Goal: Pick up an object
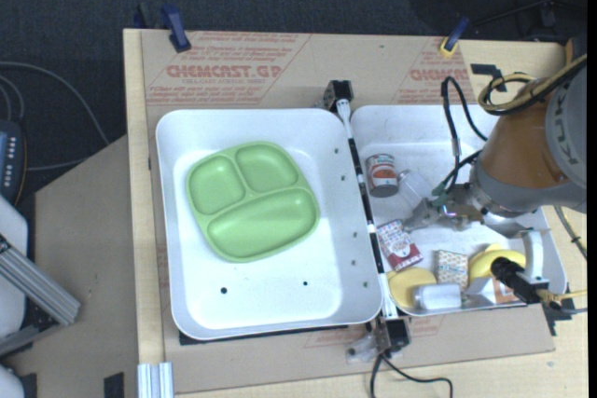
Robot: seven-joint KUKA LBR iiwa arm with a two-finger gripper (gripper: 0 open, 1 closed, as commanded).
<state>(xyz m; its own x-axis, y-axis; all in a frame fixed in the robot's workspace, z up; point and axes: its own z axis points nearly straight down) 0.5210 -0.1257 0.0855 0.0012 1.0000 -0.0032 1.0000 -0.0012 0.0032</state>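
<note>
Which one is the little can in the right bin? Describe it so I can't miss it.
Look in the right shallow white bin, upper left part, beside the divider between the bins. The small grey metal can with a red label stands alone there, apart from the clutter along the bin's near edge.

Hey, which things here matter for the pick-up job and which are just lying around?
For the job:
- hand
- small can
- red and white packet
- yellow items
- right bin

Lying about:
- green divided plate
- left bin
- blue clamp
</note>
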